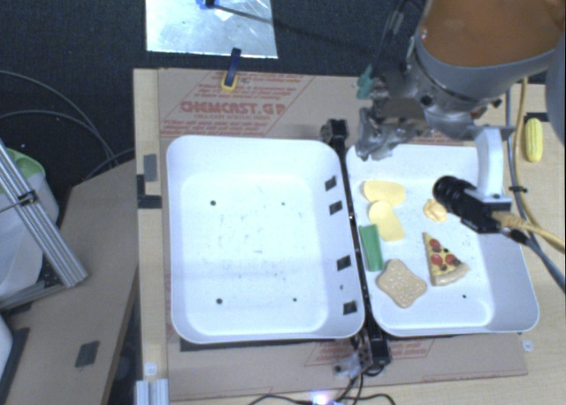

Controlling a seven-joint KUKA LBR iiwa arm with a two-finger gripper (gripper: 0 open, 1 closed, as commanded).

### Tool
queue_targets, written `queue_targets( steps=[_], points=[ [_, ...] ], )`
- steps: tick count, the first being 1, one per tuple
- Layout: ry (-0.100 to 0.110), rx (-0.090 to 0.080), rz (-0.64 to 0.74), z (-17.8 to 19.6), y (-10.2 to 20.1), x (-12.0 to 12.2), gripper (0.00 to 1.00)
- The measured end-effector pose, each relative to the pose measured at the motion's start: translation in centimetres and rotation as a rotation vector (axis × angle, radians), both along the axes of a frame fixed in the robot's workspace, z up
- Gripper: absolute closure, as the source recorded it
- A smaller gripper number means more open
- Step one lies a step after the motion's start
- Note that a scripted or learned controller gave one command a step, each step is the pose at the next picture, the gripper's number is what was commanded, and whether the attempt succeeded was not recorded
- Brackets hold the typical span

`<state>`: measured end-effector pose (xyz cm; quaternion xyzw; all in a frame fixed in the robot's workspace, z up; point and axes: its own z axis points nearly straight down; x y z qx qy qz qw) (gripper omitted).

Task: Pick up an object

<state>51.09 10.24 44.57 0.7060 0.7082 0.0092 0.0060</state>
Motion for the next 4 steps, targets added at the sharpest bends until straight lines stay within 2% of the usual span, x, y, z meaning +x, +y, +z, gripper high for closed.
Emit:
queue_targets(
  steps=[1, 2, 3, 4],
  points=[
    [0.023, -0.004, -0.002, -5.0, 0.3, -2.5, 1.0],
    [0.036, -0.008, -0.005, -26.3, -1.1, -0.1, 1.0],
    [-0.001, 0.0, 0.002, -5.0, -0.8, 3.5, 1.0],
    [0.028, -0.006, -0.007, -12.4, -5.8, -1.8, 1.0]
  ],
)
